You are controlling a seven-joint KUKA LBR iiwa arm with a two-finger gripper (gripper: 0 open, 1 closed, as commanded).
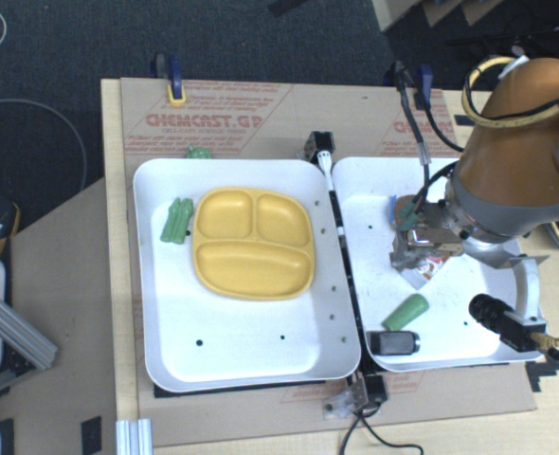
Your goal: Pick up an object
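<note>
Tool (414,252) hangs low in right bin (374,197), jaw state unclear; green cylinder (405,311) lies just below it.

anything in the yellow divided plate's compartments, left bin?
The yellow plate shows three bare compartments. A green object lies beside its left edge on the left bin floor, not in it. What's beneath the plate is covered.
</note>
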